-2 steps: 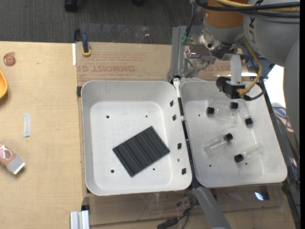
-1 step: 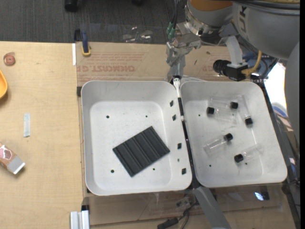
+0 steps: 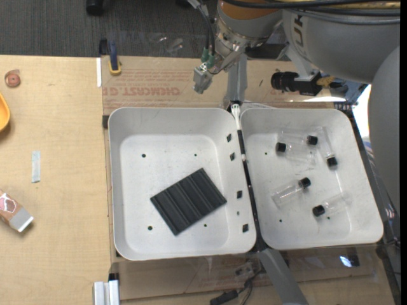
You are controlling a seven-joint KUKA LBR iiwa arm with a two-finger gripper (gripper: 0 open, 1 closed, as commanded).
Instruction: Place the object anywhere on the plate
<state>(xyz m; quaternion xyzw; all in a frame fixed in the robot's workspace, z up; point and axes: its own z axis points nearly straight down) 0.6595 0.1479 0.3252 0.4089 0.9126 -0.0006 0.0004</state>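
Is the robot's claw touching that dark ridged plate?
Apart. The camera view shows the gripper up above the bins' far edge, over the cardboard, while the dark ridged plate lies flat in the left bin, with white bin floor between them.

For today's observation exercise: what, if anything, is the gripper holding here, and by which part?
It cannot be told. The gripper sits above the seam between the bins, its tip too dark to read. The vials lie in the right bin.

I can read faded red lettering on the brown cardboard sheet lying behind the bins; it appears mirrored or upside down and seems to spell "CHEMCAST". On the grey robot arm I see part of an orange letter, illegible.
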